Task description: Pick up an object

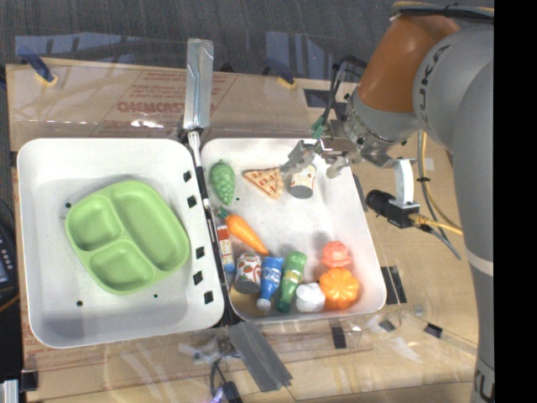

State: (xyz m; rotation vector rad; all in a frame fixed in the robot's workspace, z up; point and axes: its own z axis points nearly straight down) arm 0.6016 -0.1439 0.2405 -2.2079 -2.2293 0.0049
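Hovering over the right bin (357, 225), your gripper (316, 162) has its fingers spread, with a small white-and-grey cup (301, 181) between them.

You can see the cup at the bin's upper middle, just beside a pizza slice toy (264, 181), though whether the fingers actually press it can't be told. Writing on the cup and on the bottles is too small to read. Nearby lie a green vegetable (223, 181), a carrot (246, 232), a blue bottle (270, 280), a green bottle (290, 280) and an orange pumpkin (338, 286). The left bin (42, 309) bears a green divided plate (126, 235).
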